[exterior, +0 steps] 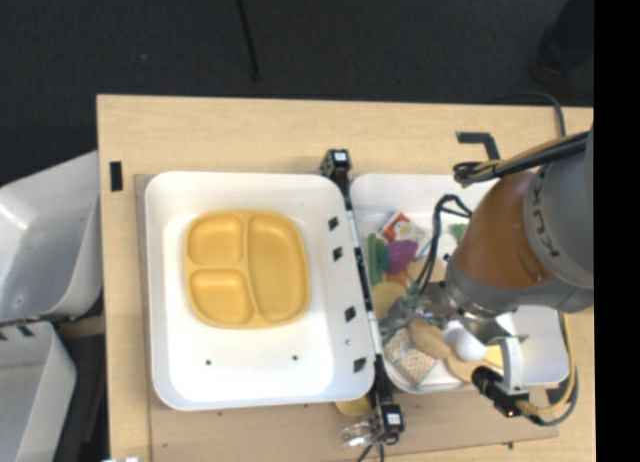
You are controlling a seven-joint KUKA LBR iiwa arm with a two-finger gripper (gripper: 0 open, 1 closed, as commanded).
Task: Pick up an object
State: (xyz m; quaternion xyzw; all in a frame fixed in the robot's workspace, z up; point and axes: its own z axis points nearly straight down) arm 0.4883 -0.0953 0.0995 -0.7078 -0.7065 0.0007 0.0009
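The right white bin (400,188) holds a heap of small objects: a red and white piece (398,227), a purple one (404,252), a green one (377,255), a yellow one (388,296) and a pale speckled one (409,357). My gripper (425,318) is low over the heap's near left part, just above a tan object (428,338). The grey wrist and its orange band (500,240) cover much of the bin's middle. Nothing can be seen held.
The left white bin (170,370) carries a yellow plate with three compartments (246,268). A black-clipped divider (352,270) runs between the bins. Cables (480,165) arch over the right bin's far side. The wooden bench (200,130) surrounds both bins.
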